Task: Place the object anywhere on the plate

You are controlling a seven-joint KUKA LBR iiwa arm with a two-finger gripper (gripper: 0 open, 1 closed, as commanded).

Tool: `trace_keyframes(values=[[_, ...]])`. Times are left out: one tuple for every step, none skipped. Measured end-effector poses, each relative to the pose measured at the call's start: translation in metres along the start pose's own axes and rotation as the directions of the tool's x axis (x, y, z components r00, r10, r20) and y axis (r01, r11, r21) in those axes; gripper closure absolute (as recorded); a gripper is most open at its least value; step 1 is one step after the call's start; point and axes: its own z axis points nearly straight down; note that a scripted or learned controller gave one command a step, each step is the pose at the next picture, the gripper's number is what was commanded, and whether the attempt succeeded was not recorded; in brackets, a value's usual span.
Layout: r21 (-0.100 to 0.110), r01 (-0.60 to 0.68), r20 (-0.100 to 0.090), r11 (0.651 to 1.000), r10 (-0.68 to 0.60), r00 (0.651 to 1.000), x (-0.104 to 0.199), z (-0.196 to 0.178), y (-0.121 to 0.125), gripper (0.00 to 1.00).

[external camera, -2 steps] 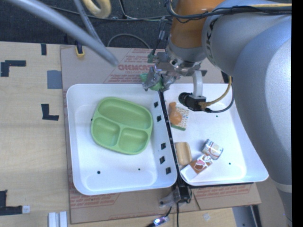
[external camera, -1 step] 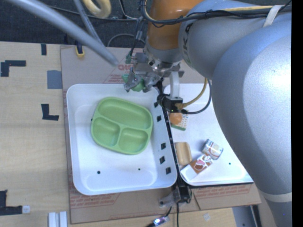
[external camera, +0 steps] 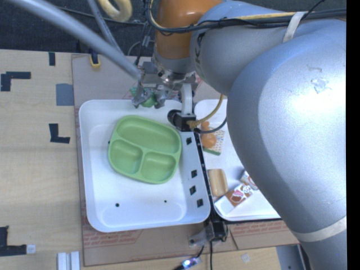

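A light green plate (external camera: 145, 149) with three compartments lies in the left white bin (external camera: 95, 207), toward its far side. My gripper (external camera: 148, 98) hangs over the bin's far rim, just beyond the plate's far edge. A small green object (external camera: 148, 100) shows between its fingertips, and the fingers look shut on it. The object is above the bin's rim, not over the plate. The grey arm and its orange band cover the far right of the scene.
The right bin (external camera: 247, 212) holds an orange item (external camera: 210, 142), a tan bread-like piece (external camera: 217, 181) and a small printed packet (external camera: 239, 194). A black-marked divider wall (external camera: 194, 167) separates the bins. Grey hoses (external camera: 84, 30) cross the upper left.
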Motion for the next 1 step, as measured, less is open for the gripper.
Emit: trace_keyframes(values=[[-0.001,-0.002,0.0,1.0,0.002,1.0,-0.0015,-0.0016,-0.0001,0.0]])
